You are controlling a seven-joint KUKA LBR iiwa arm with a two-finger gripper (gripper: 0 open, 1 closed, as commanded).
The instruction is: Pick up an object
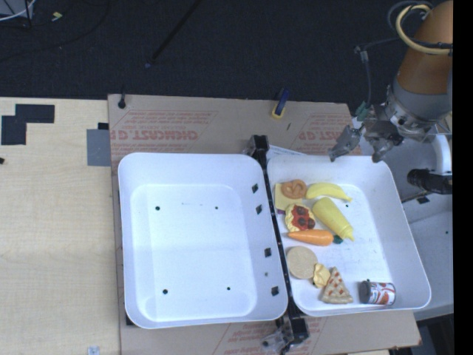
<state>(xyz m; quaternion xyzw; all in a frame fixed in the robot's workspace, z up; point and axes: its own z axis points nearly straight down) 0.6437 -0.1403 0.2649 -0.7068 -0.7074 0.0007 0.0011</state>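
Note:
The right bin [399, 220] holds toy food: a banana [329, 191], a yellow corn cob [333, 219], an orange carrot [311, 237], a pretzel [293, 188] on a yellow slab, a pizza piece [299, 217], a round cracker [301, 262], a waffle wedge [336, 288] and a small can [378, 293] lying on its side. My gripper [362, 146] hangs above the bin's far right rim, open, with nothing between its fingers. It stands apart from all the food, up and to the right of the banana.
The left bin [133, 235] lies beside the right one, joined by a black divider [267, 228]. Both rest on a cardboard sheet [192, 128]. A blue and yellow clip [279, 103] sits at the sheet's far edge. Black cables run behind the bench.

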